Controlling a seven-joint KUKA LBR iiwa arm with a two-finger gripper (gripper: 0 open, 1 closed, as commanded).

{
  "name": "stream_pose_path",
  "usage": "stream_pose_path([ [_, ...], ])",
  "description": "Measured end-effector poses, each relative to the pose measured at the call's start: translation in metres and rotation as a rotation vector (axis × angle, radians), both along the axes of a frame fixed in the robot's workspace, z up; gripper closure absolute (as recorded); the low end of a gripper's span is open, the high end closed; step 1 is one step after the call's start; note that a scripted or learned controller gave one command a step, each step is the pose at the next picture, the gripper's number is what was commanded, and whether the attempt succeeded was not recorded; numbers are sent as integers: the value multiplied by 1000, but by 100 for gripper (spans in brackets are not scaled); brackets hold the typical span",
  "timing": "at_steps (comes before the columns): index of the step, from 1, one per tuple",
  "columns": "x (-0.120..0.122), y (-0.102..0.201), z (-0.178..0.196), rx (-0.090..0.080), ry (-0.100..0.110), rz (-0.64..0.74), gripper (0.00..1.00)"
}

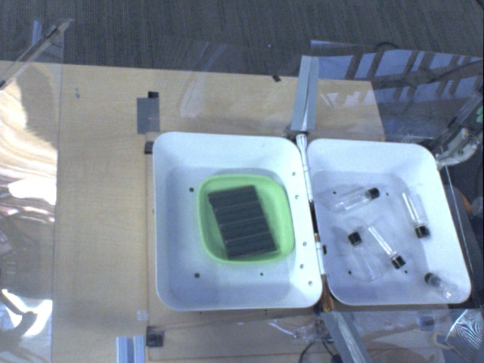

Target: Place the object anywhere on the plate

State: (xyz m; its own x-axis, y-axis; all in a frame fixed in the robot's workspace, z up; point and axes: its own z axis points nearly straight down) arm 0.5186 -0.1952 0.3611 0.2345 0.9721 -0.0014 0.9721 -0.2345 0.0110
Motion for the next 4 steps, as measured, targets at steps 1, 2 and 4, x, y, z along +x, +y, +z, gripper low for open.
stream_pose_path([
  [1, -30, 12, -68, 2, 5, 10, 0],
  [2, -30, -5, -58, 2, 4, -67, 0],
  [4, -30, 0, -124, 3, 6, 20, 0],
])
